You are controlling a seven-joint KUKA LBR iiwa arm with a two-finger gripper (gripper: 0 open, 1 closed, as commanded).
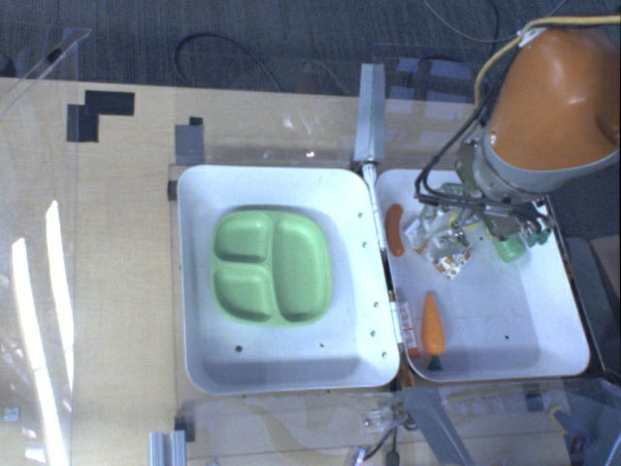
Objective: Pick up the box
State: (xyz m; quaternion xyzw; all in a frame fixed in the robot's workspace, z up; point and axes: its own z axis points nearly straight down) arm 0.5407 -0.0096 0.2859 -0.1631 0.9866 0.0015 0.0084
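Observation:
The box [444, 249] is a small pale carton with printed patches, lying tilted in the upper middle of the right bin [543, 348]. My gripper [477, 217] hangs under the grey wrist and orange band [553, 85], directly over the box's upper right side. The wrist and cables cover part of the box, and I cannot tell whether the gripper touches it.
A reddish sausage [393, 231] lies by the right bin's left wall, and a carrot [433, 326] sits near its front left. A green object [508, 249] rests just right of the gripper. The left bin [204, 357] holds a green divided plate [272, 265].

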